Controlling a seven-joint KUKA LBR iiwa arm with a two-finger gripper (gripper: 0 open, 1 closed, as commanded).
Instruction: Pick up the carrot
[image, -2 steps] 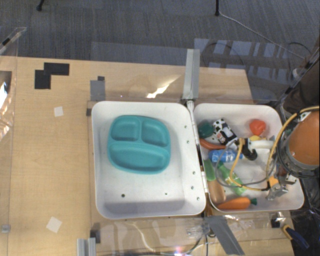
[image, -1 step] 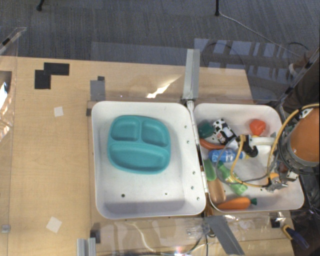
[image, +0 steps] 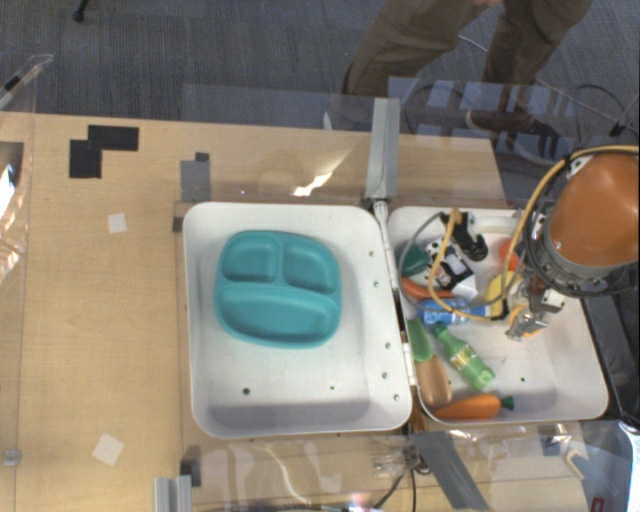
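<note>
The gripper hangs low over the right part of the right bin, under the orange band of the arm, and its small metal tip is seen from above, so I cannot tell if it is released or clenched; nothing is seen inside it. It is above bare white floor of the bin, and the pile of toys starts just to its left. Nearest to it is 1 yellow piece, and beside that 1 blue object which lies across the middle of the pile. Under the blue object there is 1 green bottle, tilted, with its cap toward the lower right. Higher in the bin I see 1 black and white item, with thin yellow and black cables around it. At the left wall of this bin there is 1 dark green piece and 1 brown wooden-looking piece below it. The carrot lies flat near the front edge of the right bin, orange with a small green end pointing to the right, well apart from the gripper and just below the green bottle. The 2 white bins stand side by side, touching. In the left bin there is 1 teal plate with 3 compartments, placed in the upper middle.
</note>
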